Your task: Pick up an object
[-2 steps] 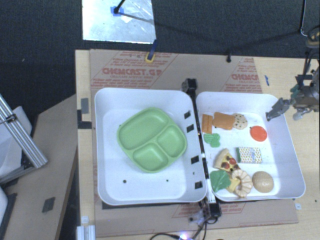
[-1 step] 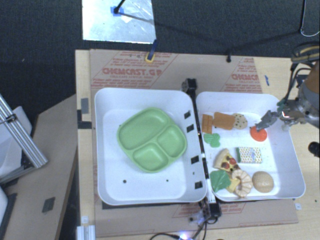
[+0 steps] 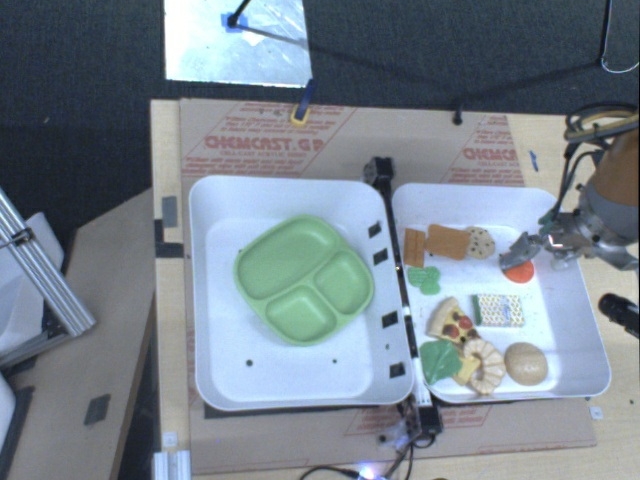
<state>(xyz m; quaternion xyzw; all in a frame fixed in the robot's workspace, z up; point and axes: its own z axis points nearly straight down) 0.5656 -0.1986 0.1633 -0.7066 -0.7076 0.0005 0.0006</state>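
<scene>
You see the grey two-finger gripper [image 3: 521,254] low over the right shallow white bin [image 3: 590,340], just above a small red disc [image 3: 520,274]. A green divided plastic plate [image 3: 303,280] lies in the left white bin [image 3: 215,218]. Toy foods fill the right one.

dark carpet floor [image 3: 80,88] surrounds the wooden bench [image 3: 170,298].

We see a pale green divided plate [image 3: 304,280] in the left white bin [image 3: 215,268]. In the right white bin [image 3: 575,318], just right of that plate, lie a red-spotted yellow pizza slice [image 3: 452,320], a green-and-white patterned packet [image 3: 498,310], a tan bun [image 3: 526,363] and a red disc [image 3: 519,272].
</scene>
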